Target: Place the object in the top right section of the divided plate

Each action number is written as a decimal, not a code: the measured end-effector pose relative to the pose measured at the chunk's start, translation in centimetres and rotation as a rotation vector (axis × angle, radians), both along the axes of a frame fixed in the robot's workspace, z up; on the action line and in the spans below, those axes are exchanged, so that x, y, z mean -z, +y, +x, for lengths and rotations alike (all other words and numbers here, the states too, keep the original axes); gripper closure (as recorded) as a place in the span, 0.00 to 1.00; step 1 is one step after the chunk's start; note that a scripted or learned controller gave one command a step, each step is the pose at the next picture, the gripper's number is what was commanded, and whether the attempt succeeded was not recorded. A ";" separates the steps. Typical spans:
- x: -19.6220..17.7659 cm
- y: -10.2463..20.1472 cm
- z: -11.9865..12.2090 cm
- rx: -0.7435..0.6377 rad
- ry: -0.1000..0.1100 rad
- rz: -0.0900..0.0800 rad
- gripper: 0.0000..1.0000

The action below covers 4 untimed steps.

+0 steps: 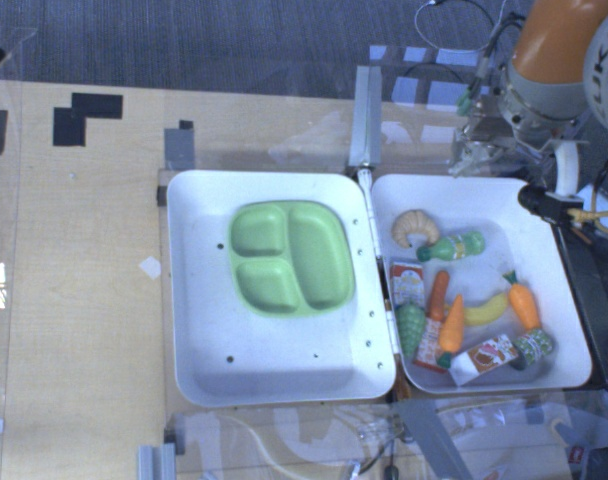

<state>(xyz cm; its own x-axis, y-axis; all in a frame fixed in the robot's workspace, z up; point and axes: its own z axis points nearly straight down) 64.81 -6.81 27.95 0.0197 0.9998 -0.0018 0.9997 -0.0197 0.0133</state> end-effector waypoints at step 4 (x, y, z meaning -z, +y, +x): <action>4.0 1.4 -3.4 -0.366 0.008 -0.001 0.00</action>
